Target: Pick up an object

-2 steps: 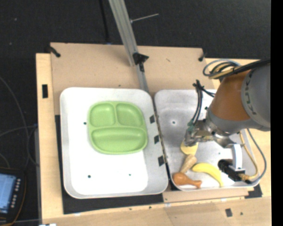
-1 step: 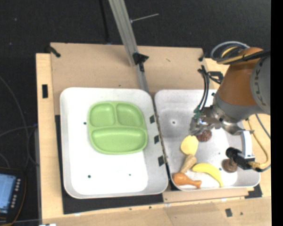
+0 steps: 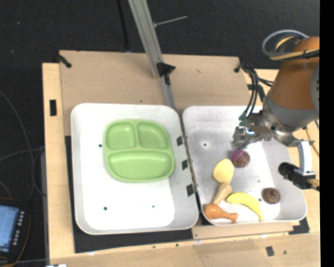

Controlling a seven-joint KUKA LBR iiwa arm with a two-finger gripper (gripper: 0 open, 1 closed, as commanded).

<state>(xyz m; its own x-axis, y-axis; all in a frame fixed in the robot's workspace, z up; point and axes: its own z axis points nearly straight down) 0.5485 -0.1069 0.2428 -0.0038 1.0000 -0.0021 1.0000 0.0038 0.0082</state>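
Gripper (image 3: 240, 142) of the grey-and-orange arm (image 3: 292, 88) hangs low over the right bin (image 3: 211, 127), just above a dark purple, onion-like round object (image 3: 241, 159); whether its fingers are spread or closed cannot be told. Just left of the purple object lies a yellow pear-shaped fruit (image 3: 223, 171), touching a tan stick-shaped piece (image 3: 221, 193) below it. A banana (image 3: 245, 203) and an orange carrot-like piece (image 3: 219, 212) lie along the near wall of this bin, and a small brown round object (image 3: 271, 196) sits to the banana's right. In the left bin (image 3: 89, 204) rests a green three-compartment plate (image 3: 138, 151).
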